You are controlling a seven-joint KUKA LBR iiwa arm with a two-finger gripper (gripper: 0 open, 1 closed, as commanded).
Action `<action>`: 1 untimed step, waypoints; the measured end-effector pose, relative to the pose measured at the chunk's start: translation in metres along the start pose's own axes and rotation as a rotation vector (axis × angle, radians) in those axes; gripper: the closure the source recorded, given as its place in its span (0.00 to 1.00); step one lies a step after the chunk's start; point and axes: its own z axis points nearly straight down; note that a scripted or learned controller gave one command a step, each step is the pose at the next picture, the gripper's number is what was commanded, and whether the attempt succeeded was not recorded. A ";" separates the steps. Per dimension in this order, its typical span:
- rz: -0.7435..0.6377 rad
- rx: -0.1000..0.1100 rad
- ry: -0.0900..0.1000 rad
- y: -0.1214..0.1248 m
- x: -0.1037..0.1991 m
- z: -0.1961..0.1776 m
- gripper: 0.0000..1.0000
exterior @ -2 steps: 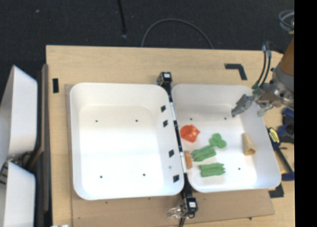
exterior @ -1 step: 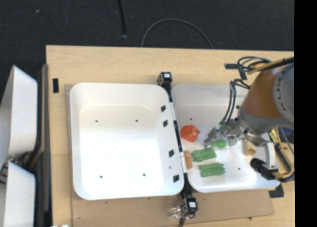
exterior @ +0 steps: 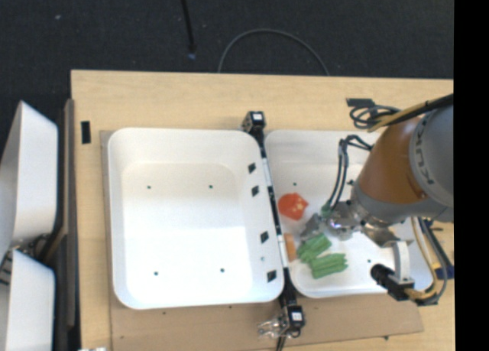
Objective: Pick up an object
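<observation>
one camera, fixed above the table [exterior: 191,97], looks down at a slant from a middling height. it takes in the whole table top, with dark floor [exterior: 92,13] beyond at twelve o'clock. the left bin [exterior: 122,212] sits near the centre of the frame and the right bin [exterior: 306,143] toward three o'clock, where the arm [exterior: 405,166] reaches in.
</observation>
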 end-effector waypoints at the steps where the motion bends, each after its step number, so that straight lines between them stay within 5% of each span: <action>1: 0.006 -0.007 -0.002 0.003 -0.003 -0.011 1.00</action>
